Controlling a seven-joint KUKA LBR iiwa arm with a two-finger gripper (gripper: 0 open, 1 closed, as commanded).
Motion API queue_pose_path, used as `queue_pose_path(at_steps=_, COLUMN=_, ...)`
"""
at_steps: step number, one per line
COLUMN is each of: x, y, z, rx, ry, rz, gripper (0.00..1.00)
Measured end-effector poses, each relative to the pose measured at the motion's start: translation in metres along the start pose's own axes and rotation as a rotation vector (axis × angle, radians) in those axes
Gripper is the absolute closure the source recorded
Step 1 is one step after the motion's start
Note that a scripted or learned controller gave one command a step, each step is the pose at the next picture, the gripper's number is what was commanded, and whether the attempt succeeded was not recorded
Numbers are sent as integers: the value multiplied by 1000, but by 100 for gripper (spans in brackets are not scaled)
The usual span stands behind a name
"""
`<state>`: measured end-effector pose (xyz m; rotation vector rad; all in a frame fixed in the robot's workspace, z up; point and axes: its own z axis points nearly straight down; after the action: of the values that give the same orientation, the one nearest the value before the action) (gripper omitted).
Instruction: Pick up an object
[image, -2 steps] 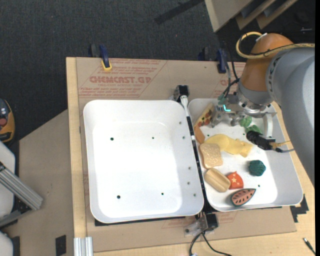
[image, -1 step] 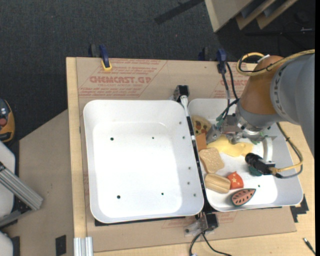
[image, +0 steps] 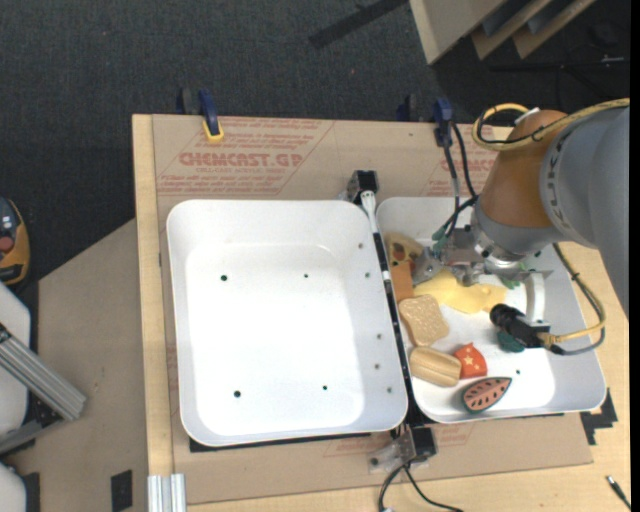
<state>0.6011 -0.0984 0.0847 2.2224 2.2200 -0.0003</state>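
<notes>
1. The arm's gripper (image: 478, 268) hangs low over the right bin (image: 575, 385), above a pale yellow piece (image: 462, 296); whether it is spread or clamped cannot be told from this angle.
2. The toy foods beside it look light, rigid and smooth, likely to slip; a hold across their narrow sides seems safest.
3. A tan bread slice (image: 424, 320), a bun-like roll (image: 434, 367), a red piece (image: 471, 359) and a seeded slice (image: 485, 393) crowd the bin's left half; the left bin (image: 200, 240) adjoins on the worktop (image: 150, 180).
</notes>
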Motion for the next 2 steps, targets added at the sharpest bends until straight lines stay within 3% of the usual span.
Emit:
queue_pose_path(at_steps=1, x=0, y=0, z=0, rx=0, ry=0, rz=0, gripper=0)
queue_pose_path(at_steps=2, x=-5, y=51, z=1, rx=13, ry=-10, rz=-1, gripper=0)
